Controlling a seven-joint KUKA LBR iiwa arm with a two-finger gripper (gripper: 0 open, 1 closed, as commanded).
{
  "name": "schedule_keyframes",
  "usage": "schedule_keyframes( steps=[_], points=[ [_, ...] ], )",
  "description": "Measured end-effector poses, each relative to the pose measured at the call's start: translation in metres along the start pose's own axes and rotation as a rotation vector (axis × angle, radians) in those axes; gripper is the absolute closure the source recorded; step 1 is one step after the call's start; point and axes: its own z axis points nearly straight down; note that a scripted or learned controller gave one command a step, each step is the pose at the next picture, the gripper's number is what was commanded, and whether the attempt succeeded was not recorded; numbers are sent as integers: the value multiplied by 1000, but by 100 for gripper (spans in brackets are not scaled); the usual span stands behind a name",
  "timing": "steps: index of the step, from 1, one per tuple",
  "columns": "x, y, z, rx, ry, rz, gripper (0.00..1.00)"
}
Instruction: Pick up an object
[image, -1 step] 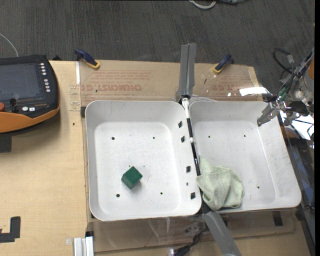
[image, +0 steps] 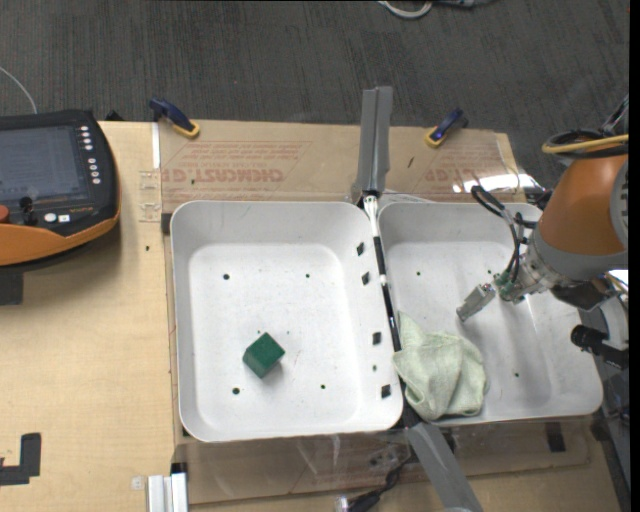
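Observation:
A green cube (image: 264, 355) lies in the left bin (image: 200, 240), toward its front. A crumpled pale green cloth (image: 443, 372) sits in the front left corner of the right bin (image: 560, 400). My gripper (image: 477, 302) hangs over the middle of the right bin, just above and to the right of the cloth, pointing down and left. I see nothing held in it. The arm's orange band (image: 590, 200) is at the right edge.
A grey divider post (image: 375, 140) stands between the bins at the back. A teach pendant (image: 50, 180) rests on the bench at far left. Two clamps (image: 175, 117) (image: 446, 126) hold the cardboard at the back edge.

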Motion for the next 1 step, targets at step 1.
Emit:
schedule_keyframes(
  steps=[1],
  points=[
    [112,50,-100,-1,-1,-198,0]
  ],
)
